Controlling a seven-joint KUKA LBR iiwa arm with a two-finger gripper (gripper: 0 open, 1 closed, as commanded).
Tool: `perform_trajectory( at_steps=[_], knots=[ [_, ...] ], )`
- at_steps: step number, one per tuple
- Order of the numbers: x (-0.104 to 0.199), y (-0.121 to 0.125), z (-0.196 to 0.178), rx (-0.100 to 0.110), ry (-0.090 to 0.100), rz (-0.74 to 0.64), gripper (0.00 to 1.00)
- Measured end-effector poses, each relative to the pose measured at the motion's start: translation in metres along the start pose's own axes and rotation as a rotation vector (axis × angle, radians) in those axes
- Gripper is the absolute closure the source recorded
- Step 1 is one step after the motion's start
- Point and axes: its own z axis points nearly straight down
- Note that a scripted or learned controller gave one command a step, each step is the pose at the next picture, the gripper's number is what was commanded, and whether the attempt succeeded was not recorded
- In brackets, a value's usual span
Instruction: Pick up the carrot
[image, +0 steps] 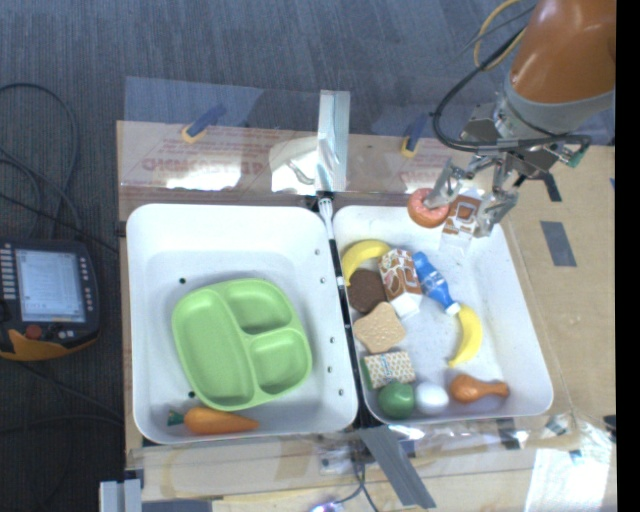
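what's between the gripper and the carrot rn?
In the camera view, the gripper is above the right bin's far edge and the carrot in the left bin's near corner. Between them lie piled toy food, the bin divider and the green tray.

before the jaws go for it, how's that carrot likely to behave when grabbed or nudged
The carrot looks like a moulded toy, so probably stiff and light. Its rounded, tapering body lies flat beside the green plate, so a nudge may roll it or swing it around. Its glossy skin could slip under a narrow pinch.

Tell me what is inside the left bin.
The left bin holds a green divided plate and the carrot at its near edge. The bin floor under the plate is covered.
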Motion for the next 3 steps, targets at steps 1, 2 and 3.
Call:
perform_trajectory(
  at_steps=[1, 2, 3],
  knots=[
    [0.015, -0.012, -0.063, 0.011, -0.003, -0.155, 1.00],
    [0.000, -0.001, -0.017, 0.001, -0.002, -0.087, 1.00],
    [0.017, -0.012, 0.007, 0.003, -0.002, 0.009, 1.00]
  ],
)
